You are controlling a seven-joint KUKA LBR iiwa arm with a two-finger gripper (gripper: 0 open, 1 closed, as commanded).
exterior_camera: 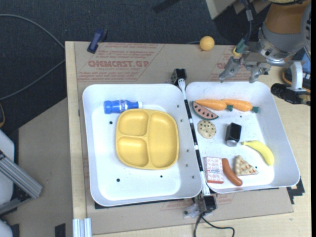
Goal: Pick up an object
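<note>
The gripper [243, 69] hangs at the upper right, above the far rim of the right bin [284, 132], with its two fingers spread apart and nothing between them. One fingertip [224, 74] points down toward the cardboard just beyond the bin's back edge, the other sits over the rim. Above it the grey wrist and orange band of the arm [284, 14] rise out of the frame.

Nearest below the gripper, inside the right bin, lies a long orange carrot [222, 104] with a green stub at its right end, stretched along the far side. Touching its near side at the left is a watermelon slice [205, 111], red with dark seeds and a green rind. Just below that sits a round speckled cookie [206, 129]. To the right of the cookie a small black cylinder [233, 134] lies tilted. Further right, a yellow banana [261, 151] curves along the bin's right side. At the near edge lie a triangular pizza slice [244, 166], a reddish sausage [231, 172] just beside it, and a small red-and-white packet [214, 170] at the sausage's left.

The left bin [96, 147] holds a yellow divided plate [147, 138] with three compartments, and a blue bottle [118, 105] lying on its side just beyond it.

On the tabletop [123, 58] behind the bins, a small orange ball [207, 43] rests at the far edge, and a blue clip [96, 41] sits at the far left corner.
</note>
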